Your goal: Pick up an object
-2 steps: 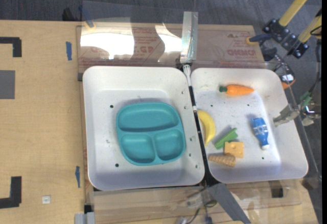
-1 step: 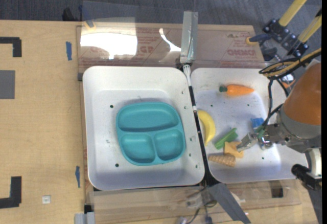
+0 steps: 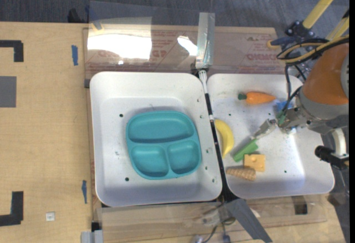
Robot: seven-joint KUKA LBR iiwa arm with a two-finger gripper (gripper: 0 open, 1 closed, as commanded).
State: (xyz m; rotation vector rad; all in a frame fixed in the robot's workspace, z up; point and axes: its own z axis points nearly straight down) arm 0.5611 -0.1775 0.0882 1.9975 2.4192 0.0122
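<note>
Fingers: I cannot tell their spread, nothing visibly held. Gripper (image 3: 270, 125) hovers in the right bin (image 3: 316, 178) above the green stick (image 3: 244, 149), beside the banana (image 3: 224, 135) and cheese wedge (image 3: 255, 162). Crowding could spoil a grab.

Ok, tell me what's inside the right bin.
In the right bin: a carrot, a banana, a green stick, a cheese wedge and a cone. The gripper and arm cover part of the bin's right side.
</note>
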